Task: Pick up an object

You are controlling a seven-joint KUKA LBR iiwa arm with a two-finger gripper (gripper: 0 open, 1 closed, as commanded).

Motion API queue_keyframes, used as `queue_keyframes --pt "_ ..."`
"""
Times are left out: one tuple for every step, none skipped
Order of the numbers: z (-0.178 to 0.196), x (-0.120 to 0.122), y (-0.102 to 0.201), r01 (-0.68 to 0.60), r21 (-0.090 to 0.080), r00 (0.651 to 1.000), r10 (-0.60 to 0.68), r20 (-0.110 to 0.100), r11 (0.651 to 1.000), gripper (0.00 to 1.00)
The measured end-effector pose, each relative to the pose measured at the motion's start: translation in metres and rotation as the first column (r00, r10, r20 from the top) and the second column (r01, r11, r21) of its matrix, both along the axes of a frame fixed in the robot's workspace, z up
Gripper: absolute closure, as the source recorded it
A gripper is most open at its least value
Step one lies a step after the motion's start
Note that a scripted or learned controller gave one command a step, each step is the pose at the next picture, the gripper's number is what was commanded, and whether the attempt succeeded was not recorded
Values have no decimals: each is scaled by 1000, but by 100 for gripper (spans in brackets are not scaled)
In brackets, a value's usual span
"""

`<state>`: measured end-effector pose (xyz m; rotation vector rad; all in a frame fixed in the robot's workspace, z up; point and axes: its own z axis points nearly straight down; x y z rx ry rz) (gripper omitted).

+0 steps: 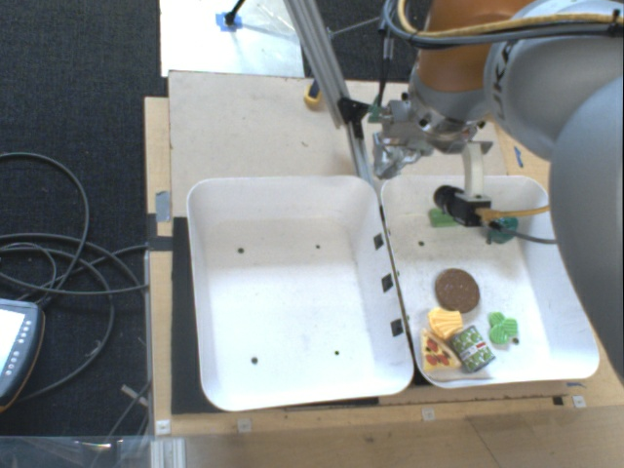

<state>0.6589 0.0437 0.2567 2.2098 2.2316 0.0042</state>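
Grey rounded arm casing (565,76), glossy orange band (478,8) above wrist, black and yellow cables (487,32) looped across, bare-metal gripper (390,154) assembly with small dark fittings.

Grey arm (570,115) enters from right, large link filling upper right and right side. Orange band (473,8) sits directly above wrist. Wrist (444,115) points down and slightly left, cables looped over band and link. End effector (388,160) hangs below and left of wrist, metallic, small against arm. Finger state not discernible from this angle. Nothing seen held.
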Motion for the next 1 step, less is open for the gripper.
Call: queue_keyframes --pt "-1 2 46 0 0 1000 0 0 1000 100"
